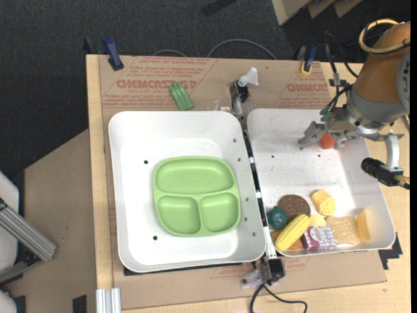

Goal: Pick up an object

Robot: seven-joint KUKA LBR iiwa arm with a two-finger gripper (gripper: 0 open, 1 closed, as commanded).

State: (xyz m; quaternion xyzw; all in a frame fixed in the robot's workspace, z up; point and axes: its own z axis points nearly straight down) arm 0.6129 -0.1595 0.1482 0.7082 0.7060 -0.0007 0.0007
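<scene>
Hovering with hand (pixel 324 137) low over the right bin's (pixel 287 168) far end, finger spread impossible to tell, something small and orange-red beside it, probably lining up a grab, while toy food (pixel 306 225) is crowding the near corner.

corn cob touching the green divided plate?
Apart. The camera view shows the yellow corn cob in the right white bin, while the green divided plastic plate lies in the left bin, rims between them.
</scene>
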